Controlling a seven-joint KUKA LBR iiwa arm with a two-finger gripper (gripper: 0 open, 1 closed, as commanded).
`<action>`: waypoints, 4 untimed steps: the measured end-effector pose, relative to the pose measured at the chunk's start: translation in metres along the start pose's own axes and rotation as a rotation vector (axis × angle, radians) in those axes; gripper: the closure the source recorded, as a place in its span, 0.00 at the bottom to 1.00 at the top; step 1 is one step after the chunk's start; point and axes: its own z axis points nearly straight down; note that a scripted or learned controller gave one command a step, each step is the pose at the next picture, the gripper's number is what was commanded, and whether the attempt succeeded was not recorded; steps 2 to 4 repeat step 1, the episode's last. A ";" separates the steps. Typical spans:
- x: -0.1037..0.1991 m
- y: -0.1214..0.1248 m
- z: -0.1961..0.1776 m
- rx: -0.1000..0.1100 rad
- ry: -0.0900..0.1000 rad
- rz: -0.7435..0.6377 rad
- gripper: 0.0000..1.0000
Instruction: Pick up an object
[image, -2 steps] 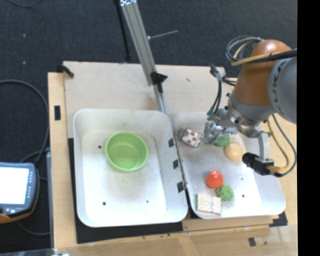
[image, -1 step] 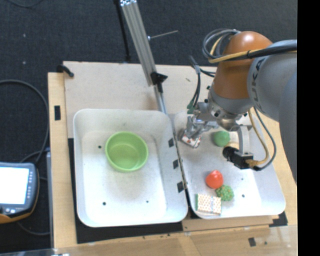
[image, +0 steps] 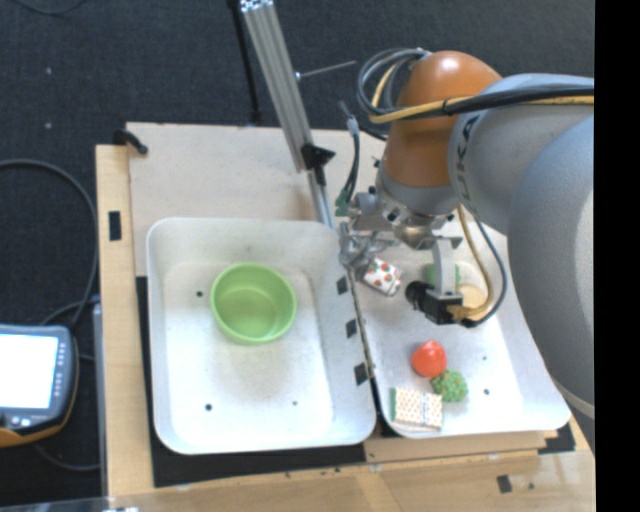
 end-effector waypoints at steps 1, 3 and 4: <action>0.045 0.030 -0.006 -0.001 0.001 -0.001 1.00; 0.045 0.030 -0.006 -0.001 0.001 -0.001 1.00; 0.045 0.030 -0.006 -0.001 0.001 -0.001 1.00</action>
